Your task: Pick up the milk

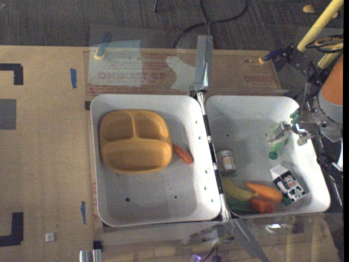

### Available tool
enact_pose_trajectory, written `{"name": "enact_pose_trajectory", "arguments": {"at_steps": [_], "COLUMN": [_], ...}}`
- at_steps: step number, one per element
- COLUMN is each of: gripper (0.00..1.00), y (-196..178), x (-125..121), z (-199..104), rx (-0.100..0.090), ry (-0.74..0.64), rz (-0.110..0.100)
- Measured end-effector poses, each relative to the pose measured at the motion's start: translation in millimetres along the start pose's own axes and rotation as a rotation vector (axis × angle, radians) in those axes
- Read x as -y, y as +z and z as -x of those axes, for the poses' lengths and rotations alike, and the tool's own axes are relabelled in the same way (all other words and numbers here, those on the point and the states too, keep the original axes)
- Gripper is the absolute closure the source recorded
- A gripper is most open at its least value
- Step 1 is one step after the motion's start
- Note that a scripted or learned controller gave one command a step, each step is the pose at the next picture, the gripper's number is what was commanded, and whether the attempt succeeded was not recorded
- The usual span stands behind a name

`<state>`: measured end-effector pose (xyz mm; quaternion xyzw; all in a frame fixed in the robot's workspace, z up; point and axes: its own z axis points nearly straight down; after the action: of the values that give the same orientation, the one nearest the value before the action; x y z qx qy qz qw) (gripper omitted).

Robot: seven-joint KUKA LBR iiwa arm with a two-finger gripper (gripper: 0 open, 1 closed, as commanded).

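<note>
A: So, where's the milk carton?

B: Right bin, near-right corner, lying flat. Black-and-white print on it. Just left of it sit a carrot, a red piece and a banana along the near wall.

A: Gripper?

B: Over the right bin's right side, farther back than the milk, apart from it. Fingers apart, nothing between them. A green item lies just under the fingertips; can't tell if they touch.

A: Anything else?

B: Small can by the divider. Left bin has an orange divided plate, another carrot touching its right edge.
</note>
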<state>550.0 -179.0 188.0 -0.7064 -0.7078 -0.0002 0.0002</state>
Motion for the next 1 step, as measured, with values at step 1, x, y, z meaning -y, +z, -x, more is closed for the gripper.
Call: {"name": "enact_pose_trajectory", "arguments": {"at_steps": [1], "gripper": [0.0], "y": [57.0], "x": [67.4], "z": [40.8], "rx": [0.0], "ry": [0.06], "rz": [0.0]}}
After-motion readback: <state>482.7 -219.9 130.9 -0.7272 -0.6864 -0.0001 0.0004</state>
